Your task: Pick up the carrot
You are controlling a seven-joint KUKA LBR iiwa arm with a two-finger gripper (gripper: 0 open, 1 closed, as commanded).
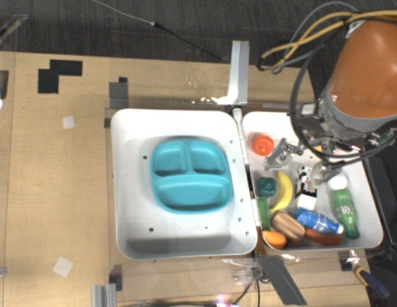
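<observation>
The orange, tapered plastic toy carrot [273,238] is lying well apart from the two-finger gripper [303,165], toward the bin corner beyond the yellow toy banana [285,190], and is touching a brown bun-shaped toy [288,224]. It is probably light, stiff and smooth, so gripping across its thick middle is looking safest. The grey arm is reaching down over the right white bin [371,232], fingers standing apart and clasping nothing

A: What sort of place is this?
B: A robotics lab: a plywood tabletop [51,190] with black markers [57,74], metal brackets [239,72], looping cables [314,37] and dark carpet [153,5] beyond.
</observation>
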